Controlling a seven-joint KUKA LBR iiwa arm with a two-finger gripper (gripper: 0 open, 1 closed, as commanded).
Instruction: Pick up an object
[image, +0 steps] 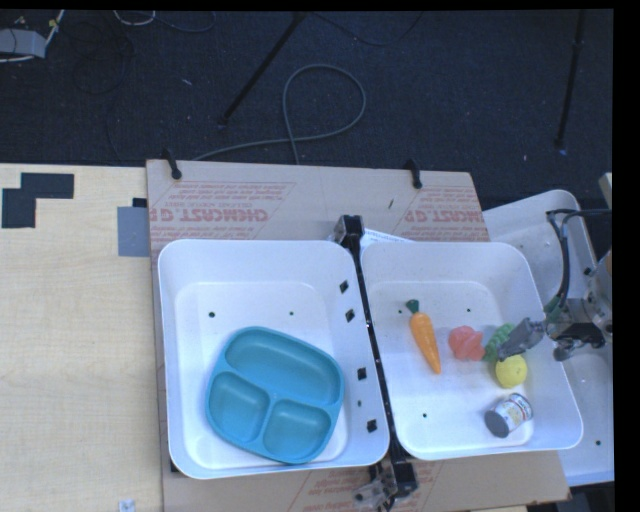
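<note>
Pincer (522, 338) state cannot be told; crowded beside lemon (511, 371), green piece (497, 343) and strawberry (465, 342), it risks nudging 1 aside.

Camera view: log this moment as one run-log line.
gripper over right bin, by strawberry and lemon | carrot, can lie loose | blue tray in left bin

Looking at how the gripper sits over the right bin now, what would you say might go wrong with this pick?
1. The gripper sits among a tight cluster: the green piece, pink object and yellow fruit. Closing may catch two things, or nudge one aside.
2. The yellow fruit looks round, so it may roll or slip away.
3. The cluster lies near the right bin wall, so the arm could possibly graze it.
</note>
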